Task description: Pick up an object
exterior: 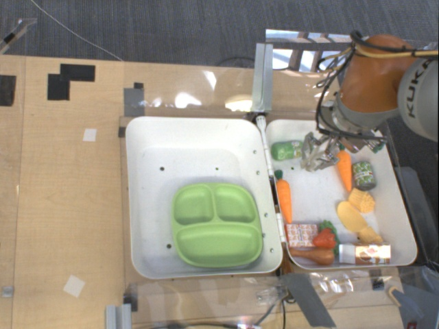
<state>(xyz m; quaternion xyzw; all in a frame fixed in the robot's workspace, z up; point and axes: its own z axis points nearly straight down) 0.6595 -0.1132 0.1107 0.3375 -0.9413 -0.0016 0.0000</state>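
Camera view: right bin (405, 242) under arm (370, 81), gripper (317, 153) low over its far left part, just beside green bottle (286, 150) lying on its side. Finger state: cannot tell, tips blurred against bin floor; nothing seen between them. Near gripper's right, upright-lying carrot (344, 170) and dark green round item (363, 175) touching or nearly so. Second carrot (283, 196) along left wall of same bin. Yellow pieces (357, 211) toward right side. Along near wall: patterned box (300, 234), strawberry (326, 237), brown sausage-like item (317, 256), white bottle (363, 253) on its side. Left bin (151, 149) holding green divided plate (217, 225), three compartments, near its front.
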